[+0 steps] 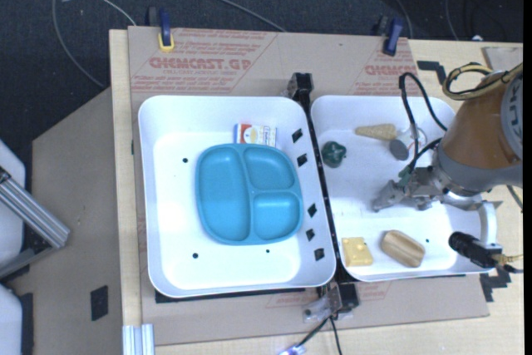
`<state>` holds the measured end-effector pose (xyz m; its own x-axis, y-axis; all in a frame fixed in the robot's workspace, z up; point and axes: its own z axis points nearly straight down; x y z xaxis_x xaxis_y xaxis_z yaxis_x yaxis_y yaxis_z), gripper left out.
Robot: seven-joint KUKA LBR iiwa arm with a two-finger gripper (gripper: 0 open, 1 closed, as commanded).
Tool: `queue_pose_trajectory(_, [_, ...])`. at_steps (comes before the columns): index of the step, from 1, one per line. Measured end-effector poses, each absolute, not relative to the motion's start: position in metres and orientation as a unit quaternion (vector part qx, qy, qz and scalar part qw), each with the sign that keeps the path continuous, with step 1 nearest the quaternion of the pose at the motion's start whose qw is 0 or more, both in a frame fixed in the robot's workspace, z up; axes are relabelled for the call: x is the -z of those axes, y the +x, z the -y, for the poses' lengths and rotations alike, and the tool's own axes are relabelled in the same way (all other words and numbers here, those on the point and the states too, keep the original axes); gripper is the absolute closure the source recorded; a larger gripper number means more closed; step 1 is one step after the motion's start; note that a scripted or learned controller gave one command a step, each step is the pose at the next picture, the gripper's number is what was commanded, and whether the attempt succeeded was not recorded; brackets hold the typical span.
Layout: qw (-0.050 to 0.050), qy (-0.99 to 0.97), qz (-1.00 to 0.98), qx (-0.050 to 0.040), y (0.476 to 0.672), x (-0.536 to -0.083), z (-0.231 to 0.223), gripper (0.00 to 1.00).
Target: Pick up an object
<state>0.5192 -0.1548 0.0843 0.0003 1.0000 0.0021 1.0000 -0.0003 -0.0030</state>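
Note:
My gripper hangs low over the middle of the right bin, reaching in from the right under the orange wrist band. Nothing visibly sits in it. A tan bread loaf lies just in front of it, near the bin's front wall. A yellow cheese wedge rests to the left of the loaf. Further back lie a tan cone, a small grey piece and a dark green object, all apart from the gripper.
The left bin holds a blue divided plate and a small printed box behind it. Black clips line the wall between the bins. Cables trail over the right bin's back right.

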Motion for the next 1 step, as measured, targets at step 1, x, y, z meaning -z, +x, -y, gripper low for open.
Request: queue_pose_trajectory(1, [0.001,-0.707,0.707,0.0007,0.5199,-0.0959,0.1548,1.00])
